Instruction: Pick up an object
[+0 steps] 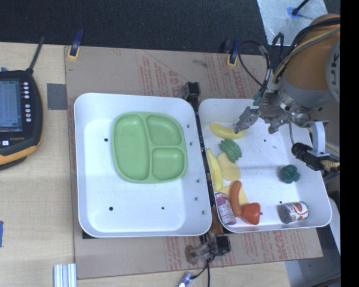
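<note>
The right bin [269, 160] holds several toy foods. A yellow banana [225, 130] lies at its upper left, with a green vegetable [231, 150] and a yellow piece [228, 169] just below it. Further down are an orange sausage [234, 191], a red pepper [251, 213] and a small can [224, 208]. A dark green ball [289, 173] and a red-and-white can [293, 211] sit to the right. My gripper [260, 123] hangs open over the bin's upper part, its left finger [246, 119] just right of the banana. Nothing is between the fingers.
The left bin [96, 196] carries a green divided plate [149, 146]. A teach pendant [9, 115] rests at the bench's far left. Black cables [251, 64] loop behind the right bin, and clamps hold the cardboard underlay.
</note>
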`<action>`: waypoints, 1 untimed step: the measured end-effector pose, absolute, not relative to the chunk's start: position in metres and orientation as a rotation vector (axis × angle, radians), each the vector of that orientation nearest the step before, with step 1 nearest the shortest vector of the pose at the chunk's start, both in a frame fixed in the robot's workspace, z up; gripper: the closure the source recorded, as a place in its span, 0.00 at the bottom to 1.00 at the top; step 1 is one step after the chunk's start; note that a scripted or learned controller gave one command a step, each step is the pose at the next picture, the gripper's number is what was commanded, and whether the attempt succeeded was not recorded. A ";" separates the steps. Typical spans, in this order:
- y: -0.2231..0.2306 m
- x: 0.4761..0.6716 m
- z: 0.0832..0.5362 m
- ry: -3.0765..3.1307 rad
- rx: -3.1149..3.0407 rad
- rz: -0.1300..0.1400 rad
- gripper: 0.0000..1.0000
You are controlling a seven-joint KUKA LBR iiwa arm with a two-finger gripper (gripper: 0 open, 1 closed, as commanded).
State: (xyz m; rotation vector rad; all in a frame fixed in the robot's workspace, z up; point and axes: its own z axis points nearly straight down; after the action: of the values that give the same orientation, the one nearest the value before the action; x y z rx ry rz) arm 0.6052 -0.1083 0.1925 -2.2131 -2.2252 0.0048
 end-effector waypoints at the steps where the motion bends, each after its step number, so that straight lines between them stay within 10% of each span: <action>1: -0.094 0.630 0.091 -2.226 -2.211 0.009 0.00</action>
State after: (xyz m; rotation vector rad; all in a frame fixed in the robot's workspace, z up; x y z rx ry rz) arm 0.6297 -0.0945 0.0906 -2.2115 -2.2256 0.0087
